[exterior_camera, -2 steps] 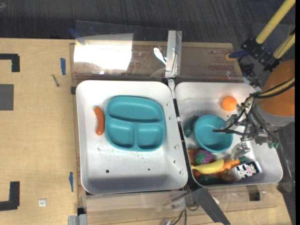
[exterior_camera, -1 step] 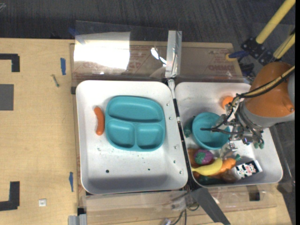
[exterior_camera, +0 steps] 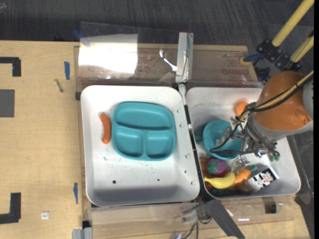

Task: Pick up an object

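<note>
My gripper (exterior_camera: 238,151) hangs low inside the right bin (exterior_camera: 289,180), over the teal bowl (exterior_camera: 215,134) and just above a pile of toys. The pile holds a yellow banana (exterior_camera: 222,181), a purple and green piece (exterior_camera: 216,167) and an orange piece (exterior_camera: 242,175). The wrist and cables hide the fingertips, so I see nothing clearly between them. The orange band of the arm (exterior_camera: 281,103) sits above the bin's right side. An orange object (exterior_camera: 241,107) peeks out behind the arm at the bin's far side.
The left bin (exterior_camera: 94,148) holds a teal divided plate (exterior_camera: 144,130) and an orange sausage-shaped toy (exterior_camera: 105,128) beside it. A black and white item (exterior_camera: 262,177) lies at the right bin's front. A clear divider (exterior_camera: 183,59) stands behind the bins.
</note>
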### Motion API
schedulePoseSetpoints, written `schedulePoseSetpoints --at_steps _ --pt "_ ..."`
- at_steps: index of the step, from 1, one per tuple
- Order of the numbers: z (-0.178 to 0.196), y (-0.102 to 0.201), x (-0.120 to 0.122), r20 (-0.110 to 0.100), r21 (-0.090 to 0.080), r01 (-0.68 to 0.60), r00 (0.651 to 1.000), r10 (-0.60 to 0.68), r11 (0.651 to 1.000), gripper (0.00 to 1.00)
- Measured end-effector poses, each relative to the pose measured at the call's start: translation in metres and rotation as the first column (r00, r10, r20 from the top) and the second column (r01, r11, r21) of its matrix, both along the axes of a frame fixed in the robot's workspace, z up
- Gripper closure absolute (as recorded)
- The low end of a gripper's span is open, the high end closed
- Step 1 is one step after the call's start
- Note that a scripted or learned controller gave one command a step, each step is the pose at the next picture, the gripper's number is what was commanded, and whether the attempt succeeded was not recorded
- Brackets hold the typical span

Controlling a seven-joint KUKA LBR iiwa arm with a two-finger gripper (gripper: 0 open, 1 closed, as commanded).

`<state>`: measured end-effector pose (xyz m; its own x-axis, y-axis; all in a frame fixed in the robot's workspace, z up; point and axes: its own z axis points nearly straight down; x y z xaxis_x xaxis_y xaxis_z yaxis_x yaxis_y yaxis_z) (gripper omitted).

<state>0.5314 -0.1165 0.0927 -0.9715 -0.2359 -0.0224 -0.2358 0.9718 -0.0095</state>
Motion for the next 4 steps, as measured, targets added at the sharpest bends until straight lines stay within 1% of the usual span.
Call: schedulePoseSetpoints --at_steps 1,2,3,4 --pt "0.016 -0.001 0.005 0.016 -0.004 0.0 1.0 0.0 1.0 1.0" --pt "0.117 -0.033 0.049 -0.012 0.003 0.074 0.997 -0.074 0.997 1.0" --pt "0.136 0.039 0.066 -0.016 0.007 0.098 0.995 -0.098 0.995 1.0" --pt "0.002 0.012 0.085 -0.04 0.004 0.122 0.992 -0.122 0.993 1.0"
